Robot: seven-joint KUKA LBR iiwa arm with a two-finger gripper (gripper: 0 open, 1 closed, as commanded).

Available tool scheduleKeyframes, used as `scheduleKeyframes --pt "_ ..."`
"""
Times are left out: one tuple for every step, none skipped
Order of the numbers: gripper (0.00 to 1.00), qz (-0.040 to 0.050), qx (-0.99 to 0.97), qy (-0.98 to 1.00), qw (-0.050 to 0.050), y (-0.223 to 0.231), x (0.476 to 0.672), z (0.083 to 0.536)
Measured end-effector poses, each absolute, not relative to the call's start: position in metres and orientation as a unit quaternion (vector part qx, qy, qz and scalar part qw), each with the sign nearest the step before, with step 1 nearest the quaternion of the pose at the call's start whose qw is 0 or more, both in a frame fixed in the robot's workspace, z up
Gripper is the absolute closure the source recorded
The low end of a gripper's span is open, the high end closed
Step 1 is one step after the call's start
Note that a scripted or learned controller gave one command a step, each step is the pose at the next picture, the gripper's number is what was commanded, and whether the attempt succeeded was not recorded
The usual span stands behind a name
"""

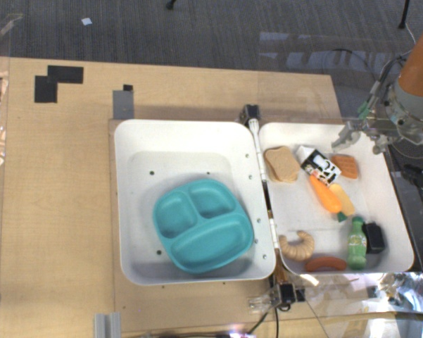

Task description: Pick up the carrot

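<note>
A sausage (326, 263) and croissant (298, 245) are lying along the right bin's (401, 217) near edge; the carrot (326, 194) is resting mid-bin, touching a black-and-white toy (319, 165); the gripper (359, 134) is hovering over the far rim, fingers spread, holding nothing; the carrot is looking light, rigid, slick, best pinched across its thick middle.

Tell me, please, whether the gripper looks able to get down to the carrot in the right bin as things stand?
Probably yes. The carrot lies uncovered in the right bin, with the gripper above that bin's far edge. A black-and-white toy touches its upper end, but its middle looks free.
</note>
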State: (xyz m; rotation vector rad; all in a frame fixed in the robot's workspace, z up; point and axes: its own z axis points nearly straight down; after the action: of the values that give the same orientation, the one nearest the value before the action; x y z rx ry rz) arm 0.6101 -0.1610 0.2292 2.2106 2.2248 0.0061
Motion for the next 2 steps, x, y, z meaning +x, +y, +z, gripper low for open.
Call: scheduleKeyframes --pt "0.0 -0.001 0.711 0.703 -0.003 -0.152 0.569 0.138" --pt "0.0 0.003 0.682 0.731 0.006 -0.149 0.582 0.088"
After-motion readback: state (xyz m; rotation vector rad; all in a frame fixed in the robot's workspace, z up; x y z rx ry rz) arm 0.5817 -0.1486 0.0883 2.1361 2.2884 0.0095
